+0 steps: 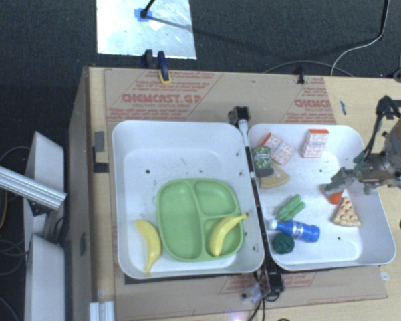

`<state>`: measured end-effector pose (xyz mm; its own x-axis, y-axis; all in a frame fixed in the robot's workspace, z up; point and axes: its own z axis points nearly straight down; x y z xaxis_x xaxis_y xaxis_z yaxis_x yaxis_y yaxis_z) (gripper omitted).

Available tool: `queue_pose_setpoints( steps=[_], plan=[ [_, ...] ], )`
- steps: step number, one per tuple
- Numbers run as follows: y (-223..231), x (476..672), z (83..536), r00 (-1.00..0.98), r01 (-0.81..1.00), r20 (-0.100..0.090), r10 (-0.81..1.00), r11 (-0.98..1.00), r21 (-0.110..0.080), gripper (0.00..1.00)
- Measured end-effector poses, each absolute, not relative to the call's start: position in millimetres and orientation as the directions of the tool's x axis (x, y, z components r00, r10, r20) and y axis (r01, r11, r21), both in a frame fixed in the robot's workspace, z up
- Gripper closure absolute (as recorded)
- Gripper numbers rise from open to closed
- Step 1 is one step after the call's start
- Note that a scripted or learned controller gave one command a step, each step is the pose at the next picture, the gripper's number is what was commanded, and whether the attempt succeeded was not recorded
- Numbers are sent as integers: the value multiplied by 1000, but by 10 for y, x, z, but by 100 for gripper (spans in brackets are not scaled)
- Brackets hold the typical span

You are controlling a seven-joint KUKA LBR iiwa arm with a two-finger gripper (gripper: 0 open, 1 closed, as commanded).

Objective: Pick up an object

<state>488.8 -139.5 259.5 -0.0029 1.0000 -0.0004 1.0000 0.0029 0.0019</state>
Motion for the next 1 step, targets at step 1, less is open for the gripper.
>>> queue_pose_setpoints(
  steps=[1],
  plan=[
    [-1405, 5667, 1728, -3, 1000, 0, 1000, 3, 0, 0]
  ],
)
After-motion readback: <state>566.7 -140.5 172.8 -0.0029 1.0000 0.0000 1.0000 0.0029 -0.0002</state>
